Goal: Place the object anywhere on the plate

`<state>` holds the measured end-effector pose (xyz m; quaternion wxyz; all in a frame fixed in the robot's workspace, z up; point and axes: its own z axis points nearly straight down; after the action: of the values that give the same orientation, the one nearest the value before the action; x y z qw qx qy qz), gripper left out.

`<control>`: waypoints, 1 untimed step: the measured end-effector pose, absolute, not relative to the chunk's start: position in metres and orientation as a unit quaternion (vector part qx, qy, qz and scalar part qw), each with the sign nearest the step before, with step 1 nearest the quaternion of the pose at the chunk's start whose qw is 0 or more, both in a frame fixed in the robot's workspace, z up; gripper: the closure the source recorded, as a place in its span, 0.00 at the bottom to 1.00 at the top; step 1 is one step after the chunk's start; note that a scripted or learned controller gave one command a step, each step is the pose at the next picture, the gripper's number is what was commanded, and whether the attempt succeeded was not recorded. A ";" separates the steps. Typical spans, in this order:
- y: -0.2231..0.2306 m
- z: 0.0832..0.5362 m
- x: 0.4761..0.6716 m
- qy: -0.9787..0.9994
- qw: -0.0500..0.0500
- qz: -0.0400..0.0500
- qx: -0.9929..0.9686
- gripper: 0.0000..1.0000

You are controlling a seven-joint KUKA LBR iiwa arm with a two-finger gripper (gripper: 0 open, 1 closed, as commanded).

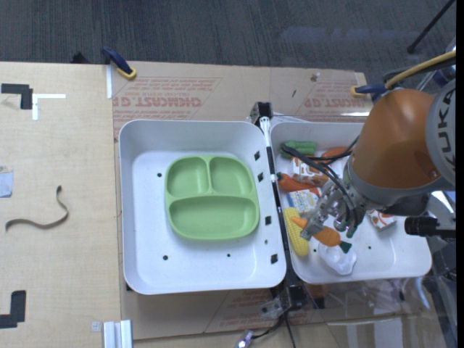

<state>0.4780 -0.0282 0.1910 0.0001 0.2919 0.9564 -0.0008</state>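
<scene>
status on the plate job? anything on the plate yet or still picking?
Done: nothing so far; the green plate in the left bin carries no object. In hand: the gripper is down in the right bin among the toy food, by an orange carrot and the yellow corn; I can't tell whether it holds anything. Left: secure an object, carry it over, set it on the plate.

The light wooden bench (pixel 58 267) bears a cardboard sheet (pixel 181 93), on which two white bins (pixel 196 278) sit side by side; a dark cord (pixel 40 220) curls on the wood at left.
</scene>
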 end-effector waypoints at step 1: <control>0.043 0.301 0.479 0.982 0.002 0.000 0.189 1.00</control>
<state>0.4793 0.0431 0.3013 0.0020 0.1892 0.9819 0.0000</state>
